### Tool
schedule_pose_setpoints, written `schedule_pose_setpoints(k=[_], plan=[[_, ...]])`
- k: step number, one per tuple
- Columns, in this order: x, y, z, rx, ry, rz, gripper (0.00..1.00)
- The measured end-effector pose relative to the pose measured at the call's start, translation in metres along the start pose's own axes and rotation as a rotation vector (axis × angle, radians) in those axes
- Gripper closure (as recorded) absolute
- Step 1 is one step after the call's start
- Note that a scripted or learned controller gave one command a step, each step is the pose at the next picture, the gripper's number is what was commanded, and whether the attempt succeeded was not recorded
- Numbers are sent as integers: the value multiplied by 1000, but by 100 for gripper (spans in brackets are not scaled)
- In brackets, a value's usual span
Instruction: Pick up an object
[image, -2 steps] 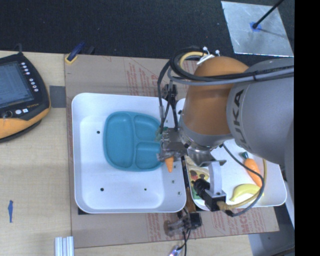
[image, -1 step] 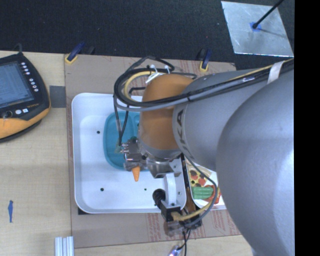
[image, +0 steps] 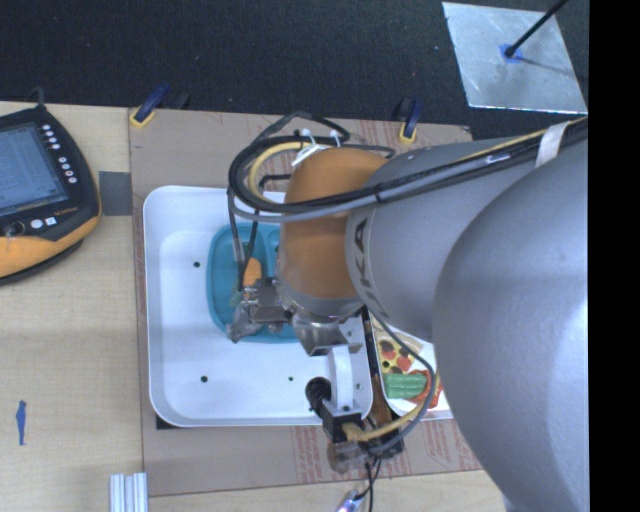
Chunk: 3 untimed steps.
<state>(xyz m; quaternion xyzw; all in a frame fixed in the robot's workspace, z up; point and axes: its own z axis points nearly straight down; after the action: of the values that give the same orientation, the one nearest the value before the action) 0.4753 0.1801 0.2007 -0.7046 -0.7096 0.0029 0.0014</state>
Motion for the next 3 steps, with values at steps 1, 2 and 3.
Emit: schedule_pose_setpoints(k=[1,2,3], plan=[[37,2,108,-2,1,-1,0],[40,63,110,16,6,0,0],[-37,115,109,1,1,4,0]])
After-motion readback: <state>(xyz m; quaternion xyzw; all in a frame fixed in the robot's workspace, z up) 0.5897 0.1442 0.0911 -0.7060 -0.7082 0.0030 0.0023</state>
